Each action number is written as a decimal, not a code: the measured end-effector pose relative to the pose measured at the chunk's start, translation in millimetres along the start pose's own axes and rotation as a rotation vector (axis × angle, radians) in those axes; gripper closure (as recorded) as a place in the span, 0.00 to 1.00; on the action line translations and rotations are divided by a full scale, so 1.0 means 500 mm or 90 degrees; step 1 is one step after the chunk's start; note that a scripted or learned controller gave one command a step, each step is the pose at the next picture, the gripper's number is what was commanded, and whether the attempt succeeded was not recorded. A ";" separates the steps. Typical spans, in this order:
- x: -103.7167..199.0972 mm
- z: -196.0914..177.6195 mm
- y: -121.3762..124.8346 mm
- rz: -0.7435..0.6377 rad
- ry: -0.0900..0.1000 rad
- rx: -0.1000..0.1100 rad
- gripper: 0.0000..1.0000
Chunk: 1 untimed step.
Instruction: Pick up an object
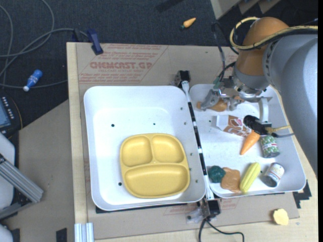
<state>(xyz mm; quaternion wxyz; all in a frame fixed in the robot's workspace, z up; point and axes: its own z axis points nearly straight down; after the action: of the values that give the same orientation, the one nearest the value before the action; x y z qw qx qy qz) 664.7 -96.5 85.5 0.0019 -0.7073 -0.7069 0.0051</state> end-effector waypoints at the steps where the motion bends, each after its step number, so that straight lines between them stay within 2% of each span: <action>1: 0.010 -0.216 0.007 -0.001 0.001 -0.015 0.00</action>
<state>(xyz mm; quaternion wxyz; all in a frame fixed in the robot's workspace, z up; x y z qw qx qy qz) 669.3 -90.8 193.2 -0.0055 -0.7065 -0.7077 -0.0039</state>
